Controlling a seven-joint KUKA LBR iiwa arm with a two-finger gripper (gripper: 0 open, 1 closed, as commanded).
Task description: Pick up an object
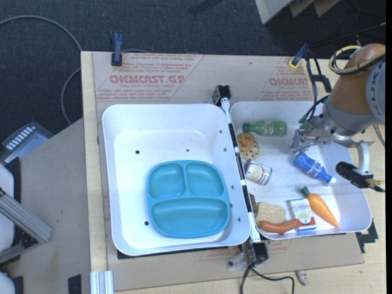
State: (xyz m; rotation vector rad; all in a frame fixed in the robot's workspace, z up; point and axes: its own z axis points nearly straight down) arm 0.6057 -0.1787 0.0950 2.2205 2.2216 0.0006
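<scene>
The right bin [343,116] holds a green bottle [266,127] at the back, a round brown cookie [246,143], a small tin can [258,174], a blue bottle [312,167], an orange carrot [323,209], a bread slice [271,212], a red sausage [280,226] and a small white-and-green box [300,211]. My gripper [304,139] hangs low over the bin's back right part, just above the upper end of the blue bottle and to the right of the green bottle. Nothing shows held in it.
The left bin [128,127] carries a blue divided plate [187,198] toward its front. A black clamp [222,93] sits where the two bins meet at the back. The arm [358,97] comes in over the right bin's far right corner.
</scene>
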